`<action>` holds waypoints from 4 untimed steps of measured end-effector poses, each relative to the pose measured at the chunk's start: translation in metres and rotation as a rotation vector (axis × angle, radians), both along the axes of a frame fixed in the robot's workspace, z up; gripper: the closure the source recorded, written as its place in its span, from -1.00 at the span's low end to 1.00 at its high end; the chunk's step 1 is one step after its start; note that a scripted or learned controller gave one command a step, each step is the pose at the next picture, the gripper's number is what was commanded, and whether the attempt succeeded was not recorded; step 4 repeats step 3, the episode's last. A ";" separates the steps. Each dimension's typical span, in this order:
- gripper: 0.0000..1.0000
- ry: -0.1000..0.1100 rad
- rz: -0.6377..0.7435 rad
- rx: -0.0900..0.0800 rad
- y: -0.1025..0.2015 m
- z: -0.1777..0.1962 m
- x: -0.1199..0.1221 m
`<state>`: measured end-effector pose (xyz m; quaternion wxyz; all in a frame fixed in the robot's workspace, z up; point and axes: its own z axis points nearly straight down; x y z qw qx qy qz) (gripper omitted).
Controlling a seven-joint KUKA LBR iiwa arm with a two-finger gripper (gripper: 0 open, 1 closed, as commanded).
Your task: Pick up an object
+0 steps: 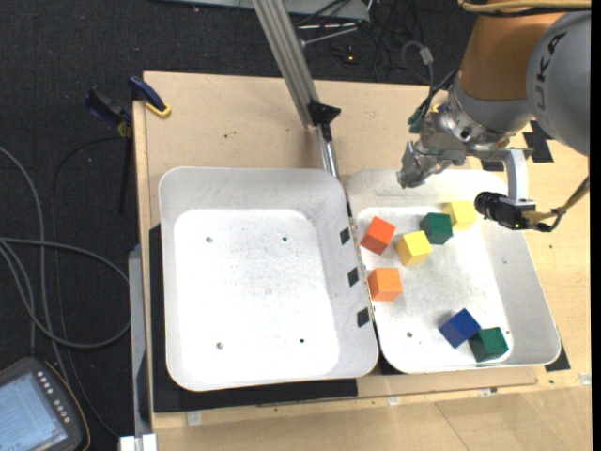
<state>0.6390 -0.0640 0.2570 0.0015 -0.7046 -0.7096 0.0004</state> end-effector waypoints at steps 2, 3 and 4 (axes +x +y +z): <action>1.00 0.000 0.000 0.000 0.081 -0.018 -0.049; 1.00 0.001 0.000 0.000 0.125 -0.027 -0.087; 1.00 0.001 0.000 0.000 0.125 -0.027 -0.087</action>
